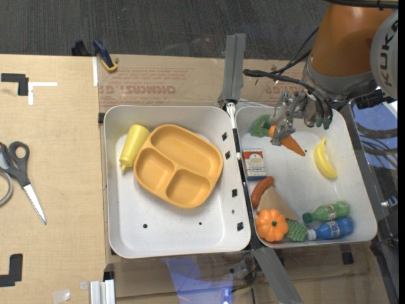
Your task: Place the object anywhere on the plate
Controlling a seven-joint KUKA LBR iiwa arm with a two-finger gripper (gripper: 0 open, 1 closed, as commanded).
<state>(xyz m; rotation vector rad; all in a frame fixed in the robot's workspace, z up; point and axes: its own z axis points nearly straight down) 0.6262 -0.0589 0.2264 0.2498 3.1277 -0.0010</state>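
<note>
Orange carrot (289,143) hangs tilted between the fingers of the gripper (281,133), which pinch its top end over the right bin (354,170). Held so near the tip, it could swing or slip free before reaching the plate (174,164) in the left bin (120,220).

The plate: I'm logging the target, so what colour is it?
Orange-yellow; the plate shows best in the camera view, in the left bin.

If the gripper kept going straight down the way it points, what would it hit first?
Most likely the orange toy carrot with green leaves, lying on the right white bin's floor right under the gripper; depth from this slanted view is uncertain.
</note>
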